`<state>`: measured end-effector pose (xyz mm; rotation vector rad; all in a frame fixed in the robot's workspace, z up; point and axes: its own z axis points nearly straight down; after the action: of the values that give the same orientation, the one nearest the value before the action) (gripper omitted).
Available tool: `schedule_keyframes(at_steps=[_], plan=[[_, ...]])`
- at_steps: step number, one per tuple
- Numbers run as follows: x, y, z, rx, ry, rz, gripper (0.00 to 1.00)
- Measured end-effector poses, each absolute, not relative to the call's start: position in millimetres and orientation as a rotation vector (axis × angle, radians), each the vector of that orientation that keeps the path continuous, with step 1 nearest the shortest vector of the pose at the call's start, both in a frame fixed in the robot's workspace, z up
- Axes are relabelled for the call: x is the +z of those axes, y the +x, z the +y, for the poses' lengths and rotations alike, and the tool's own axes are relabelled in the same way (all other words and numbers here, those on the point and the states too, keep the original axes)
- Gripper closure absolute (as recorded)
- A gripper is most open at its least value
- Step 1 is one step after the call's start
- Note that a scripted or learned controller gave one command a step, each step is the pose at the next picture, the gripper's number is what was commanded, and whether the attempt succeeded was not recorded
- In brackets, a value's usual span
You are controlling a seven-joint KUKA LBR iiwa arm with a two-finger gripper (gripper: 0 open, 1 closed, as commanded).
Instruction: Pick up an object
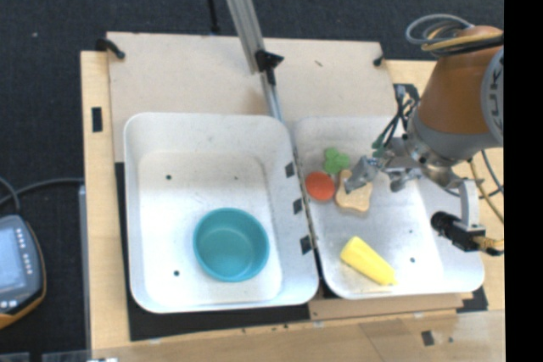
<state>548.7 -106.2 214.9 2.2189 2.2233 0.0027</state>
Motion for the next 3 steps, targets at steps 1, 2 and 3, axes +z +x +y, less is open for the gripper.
schedule_keyframes(at_steps=[1,2,3], plan=[[215,548.8,-106,0.003,2.22,2.221,0.0],[152,547.6,-103,-0.007,2.225,2.222,0.0],[100,546.9,-104,-0.006,2.223,2.221,0.0]])
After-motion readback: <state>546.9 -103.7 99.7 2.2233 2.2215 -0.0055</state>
